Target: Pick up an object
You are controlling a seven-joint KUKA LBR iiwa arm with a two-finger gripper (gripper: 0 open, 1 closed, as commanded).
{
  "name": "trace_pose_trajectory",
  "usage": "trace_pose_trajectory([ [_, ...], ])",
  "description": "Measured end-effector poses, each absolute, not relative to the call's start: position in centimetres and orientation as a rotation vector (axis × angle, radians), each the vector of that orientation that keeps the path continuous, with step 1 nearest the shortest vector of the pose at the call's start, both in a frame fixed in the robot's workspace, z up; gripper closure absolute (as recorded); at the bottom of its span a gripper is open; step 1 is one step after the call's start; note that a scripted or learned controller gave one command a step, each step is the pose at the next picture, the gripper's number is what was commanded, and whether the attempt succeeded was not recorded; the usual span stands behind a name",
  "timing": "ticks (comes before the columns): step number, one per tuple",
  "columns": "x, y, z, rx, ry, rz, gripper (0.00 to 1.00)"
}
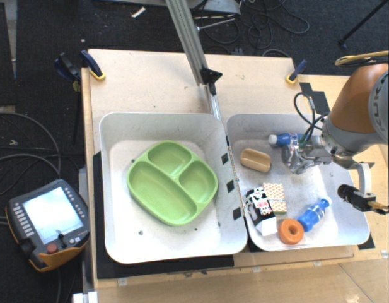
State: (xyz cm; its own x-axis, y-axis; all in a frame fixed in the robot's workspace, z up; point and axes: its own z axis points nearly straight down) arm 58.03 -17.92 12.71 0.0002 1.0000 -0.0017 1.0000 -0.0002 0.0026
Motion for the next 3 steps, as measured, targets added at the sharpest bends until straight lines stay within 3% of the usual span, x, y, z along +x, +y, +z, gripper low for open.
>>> trace_pose_trajectory([
  [2, 59.1, -17.8, 23.9, 2.213, 2.221, 0.005, 1.0],
  [3, 59.2, -17.7, 24.1, 2.217, 2.223, 0.001, 1.0],
])
